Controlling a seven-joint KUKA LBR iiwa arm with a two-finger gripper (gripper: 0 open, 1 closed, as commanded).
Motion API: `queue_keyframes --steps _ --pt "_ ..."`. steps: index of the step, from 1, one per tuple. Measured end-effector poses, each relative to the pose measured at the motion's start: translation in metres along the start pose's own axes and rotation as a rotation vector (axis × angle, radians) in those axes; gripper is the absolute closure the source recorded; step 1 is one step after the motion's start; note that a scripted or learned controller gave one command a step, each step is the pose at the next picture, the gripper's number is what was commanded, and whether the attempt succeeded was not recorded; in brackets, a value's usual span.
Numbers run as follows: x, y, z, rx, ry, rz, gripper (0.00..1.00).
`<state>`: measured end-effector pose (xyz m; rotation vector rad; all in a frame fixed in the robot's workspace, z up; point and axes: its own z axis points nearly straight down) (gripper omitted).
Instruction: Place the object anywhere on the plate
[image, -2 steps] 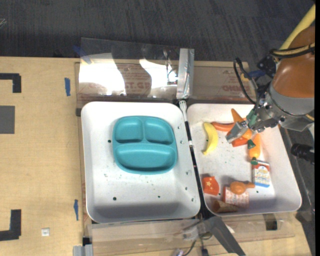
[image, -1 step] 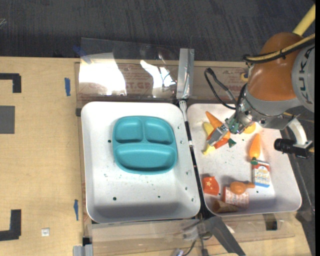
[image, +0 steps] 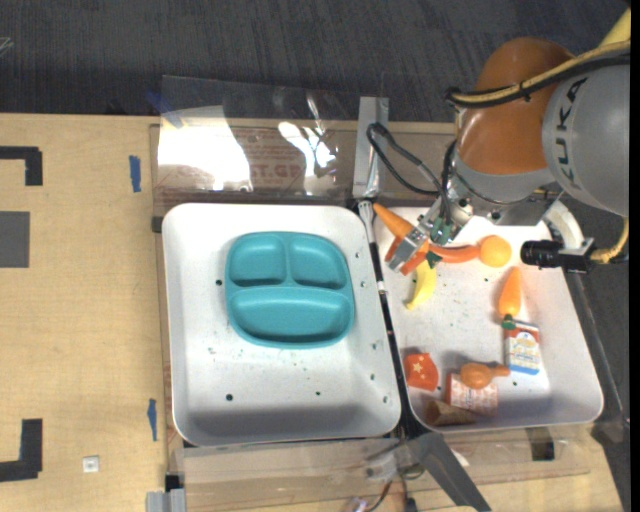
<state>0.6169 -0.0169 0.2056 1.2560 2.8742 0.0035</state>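
The gripper (image: 413, 248) hangs over the right bin (image: 560, 390), just right of the teal plate (image: 290, 288) in the left bin (image: 190, 330); whether it is open cannot be told. A banana (image: 422, 287) lies just below it, right of the plate. Farther right lie an orange (image: 494, 250) and a carrot (image: 510, 291).

two bins, one arm, mixed toy food

left bin (image: 190, 330): teal divided plate (image: 290, 288). right bin (image: 570, 390): yellow banana (image: 422, 287), orange ball (image: 494, 250), carrot (image: 510, 291), small carton (image: 523, 349), red packet (image: 421, 371). gripper (image: 412, 250) low at the right bin's upper left corner, among orange pieces
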Motion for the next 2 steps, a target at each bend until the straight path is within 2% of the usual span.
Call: queue_keyframes --steps 1,2 --pt "0.0587 0.0139 -0.0099 0.001 0.003 -0.133 1.0" --pt "0.058 0.0133 -0.0096 0.002 0.003 -0.132 0.0"
